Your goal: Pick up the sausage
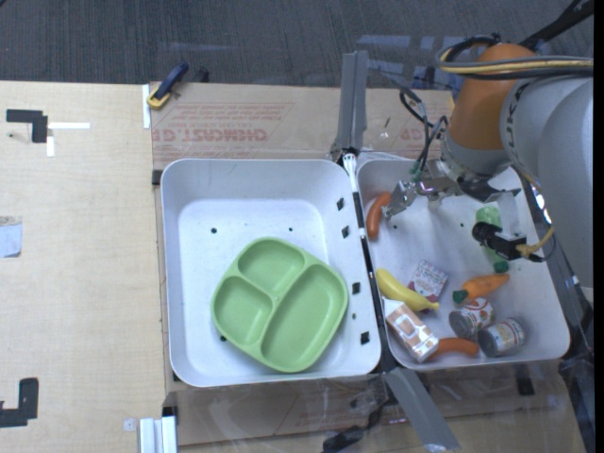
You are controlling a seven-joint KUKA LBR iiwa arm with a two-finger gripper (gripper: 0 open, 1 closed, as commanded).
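While the gripper hangs beside the sausage, its opening unclear, cardboard lettering reversed, unreadable.

A pale wooden bench is seen spread well to the left of the end effector. Dark grey carpeted floor is shown beyond it, along the top. A brown cardboard sheet with reversed red lettering is laid behind the bins.

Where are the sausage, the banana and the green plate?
sausage [376,213]: camera view, middle of its orange-red length, at the right bin's left wall.
banana [404,291]: camera view, middle of its yellow curve.
green plate [326,276]: camera view, outer rim.
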